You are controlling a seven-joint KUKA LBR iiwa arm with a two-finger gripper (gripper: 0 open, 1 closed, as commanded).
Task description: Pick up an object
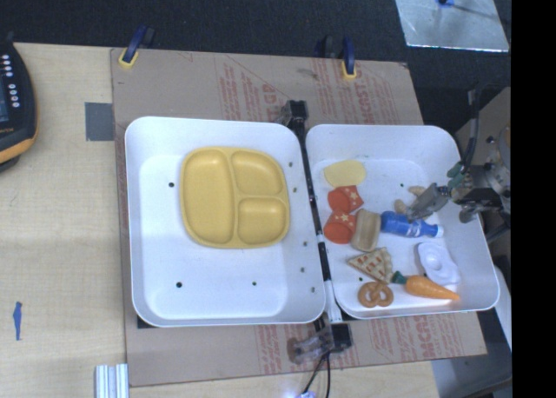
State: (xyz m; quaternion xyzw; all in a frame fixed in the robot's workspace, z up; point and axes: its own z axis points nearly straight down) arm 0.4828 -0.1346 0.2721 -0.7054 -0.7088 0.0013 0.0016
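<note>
Pincer (432,200): spread, nothing between fingers | blue bottle (407,227): just below-left of pincer, lying flat in right bin (391,134)

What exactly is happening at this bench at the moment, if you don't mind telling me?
The robot's hand is reaching in from the right, low over the right bin, which is packed with toy food. Its tip sits just above the blue bottle, close to the carrot, pretzel and red pieces. I cannot see anything held between its fingers, so no pick looks done yet. The left bin holds a yellow divided plate, lying untouched.
</note>
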